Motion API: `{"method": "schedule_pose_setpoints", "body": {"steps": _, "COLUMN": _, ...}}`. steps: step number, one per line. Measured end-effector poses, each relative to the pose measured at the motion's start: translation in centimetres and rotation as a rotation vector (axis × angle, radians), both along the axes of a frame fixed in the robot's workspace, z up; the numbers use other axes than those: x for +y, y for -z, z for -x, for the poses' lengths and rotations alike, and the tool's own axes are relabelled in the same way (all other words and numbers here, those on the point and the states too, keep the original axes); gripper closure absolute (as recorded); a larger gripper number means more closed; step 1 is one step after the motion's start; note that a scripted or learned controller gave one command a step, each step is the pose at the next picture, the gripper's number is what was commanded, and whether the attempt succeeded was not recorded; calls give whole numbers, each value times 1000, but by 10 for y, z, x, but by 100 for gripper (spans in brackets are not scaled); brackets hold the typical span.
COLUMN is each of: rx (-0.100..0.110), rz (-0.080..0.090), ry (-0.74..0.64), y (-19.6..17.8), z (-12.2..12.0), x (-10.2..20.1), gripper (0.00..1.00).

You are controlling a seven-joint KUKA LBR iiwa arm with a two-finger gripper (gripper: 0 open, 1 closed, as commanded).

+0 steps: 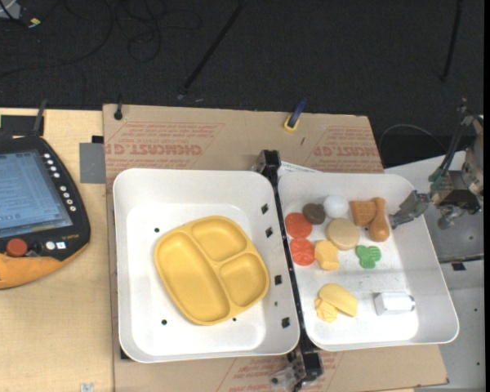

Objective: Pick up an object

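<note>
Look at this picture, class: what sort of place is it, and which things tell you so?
Probably a robotics lab bench. Two white bins sit on cardboard, one holding a yellow divided tray, the other toy food pieces. A control pendant with a screen lies beside them.

A yellow tray (211, 268) sits in the left bin (139, 194), far left of the gripper. A pendant (28, 211) lies farther left.

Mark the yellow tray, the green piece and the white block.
yellow tray (211, 268): camera view, centre divider.
green piece (368, 256): camera view, its middle.
white block (393, 303): camera view, top face.
</note>
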State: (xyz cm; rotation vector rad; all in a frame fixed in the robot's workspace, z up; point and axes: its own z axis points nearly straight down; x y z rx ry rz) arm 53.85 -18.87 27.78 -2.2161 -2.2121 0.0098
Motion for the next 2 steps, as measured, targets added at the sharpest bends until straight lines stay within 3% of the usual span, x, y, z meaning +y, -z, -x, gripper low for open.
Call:
{"method": "schedule_pose_setpoints", "body": {"steps": 1, "rx": -10, "rz": 2, "ry": -2, "y": -5, "z": -2, "x": 0, "gripper": 0}}
{"method": "schedule_pose_setpoints", "body": {"steps": 2, "rx": -5, "rz": 0, "ry": -4, "y": 55, "z": 1, "x": 10, "gripper": 0}}
